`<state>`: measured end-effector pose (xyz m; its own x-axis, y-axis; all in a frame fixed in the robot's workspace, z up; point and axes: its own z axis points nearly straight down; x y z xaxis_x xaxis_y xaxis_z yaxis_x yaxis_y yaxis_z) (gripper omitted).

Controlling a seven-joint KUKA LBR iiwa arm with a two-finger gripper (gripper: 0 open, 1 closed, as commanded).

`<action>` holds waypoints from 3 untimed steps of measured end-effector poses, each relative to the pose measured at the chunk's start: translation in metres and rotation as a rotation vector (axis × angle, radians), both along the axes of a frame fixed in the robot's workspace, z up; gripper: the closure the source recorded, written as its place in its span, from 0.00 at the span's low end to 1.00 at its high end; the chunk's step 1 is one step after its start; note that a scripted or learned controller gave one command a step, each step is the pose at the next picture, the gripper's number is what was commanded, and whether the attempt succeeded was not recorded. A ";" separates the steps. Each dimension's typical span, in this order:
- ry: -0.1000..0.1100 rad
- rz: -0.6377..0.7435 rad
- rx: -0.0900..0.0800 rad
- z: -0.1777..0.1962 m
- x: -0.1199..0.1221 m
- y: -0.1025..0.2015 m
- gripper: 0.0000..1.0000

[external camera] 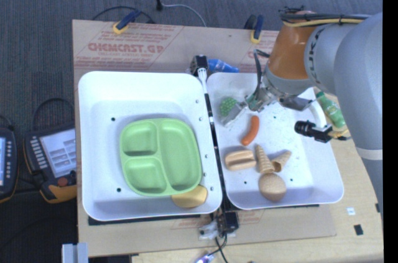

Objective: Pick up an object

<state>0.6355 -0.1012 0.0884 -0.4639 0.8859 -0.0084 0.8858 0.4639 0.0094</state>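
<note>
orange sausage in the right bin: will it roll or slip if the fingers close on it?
The orange sausage looks round and smooth, so it probably rolls sideways when pushed across its length. Its glossy skin may slip from a pinch near either end. It lies apart from the bun, so a nudge likely moves it alone. The gripper is just above it.

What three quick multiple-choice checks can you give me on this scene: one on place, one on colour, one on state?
1. Where is the gripper?
A. over the left bin
B. over the right bin
C. off the bench

2. What colour is the divided tray?
A. green
B. red
C. blue

3. How does the sausage lie?
A. between the fingers
B. free on the right bin floor
C. on the tray

Key: 1 B, it hangs at that bin's upper left, by the green broccoli. 2 A, light green. 3 B, it lies apart, below the gripper.
</note>
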 end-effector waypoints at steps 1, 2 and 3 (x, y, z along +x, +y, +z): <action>-0.001 -0.091 0.001 0.000 -0.043 -0.005 0.00; -0.006 -0.092 -0.001 0.012 -0.041 -0.006 1.00; -0.005 -0.092 -0.001 0.011 -0.042 -0.006 0.00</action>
